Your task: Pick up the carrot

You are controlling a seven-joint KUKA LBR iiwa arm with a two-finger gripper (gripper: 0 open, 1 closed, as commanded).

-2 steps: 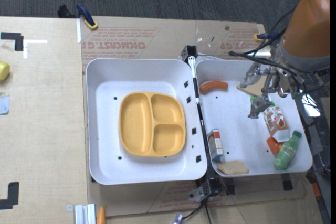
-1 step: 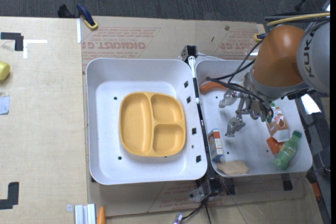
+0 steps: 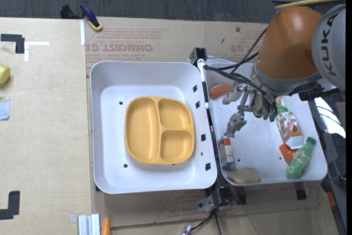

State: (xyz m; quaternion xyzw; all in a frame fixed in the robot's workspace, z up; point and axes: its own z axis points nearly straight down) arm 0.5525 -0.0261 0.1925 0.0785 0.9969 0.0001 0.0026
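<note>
The divided plate [image 3: 159, 131] looks like matt yellow plastic, in a smooth white plastic bin [image 3: 104, 118] on brown cardboard [image 3: 132, 44].

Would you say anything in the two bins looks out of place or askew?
Nothing looks spilled or damaged. The yellow divided plate sits flat in the left bin. In the right bin, the green bottle and the snack packet lie on their sides, loosely scattered.
</note>
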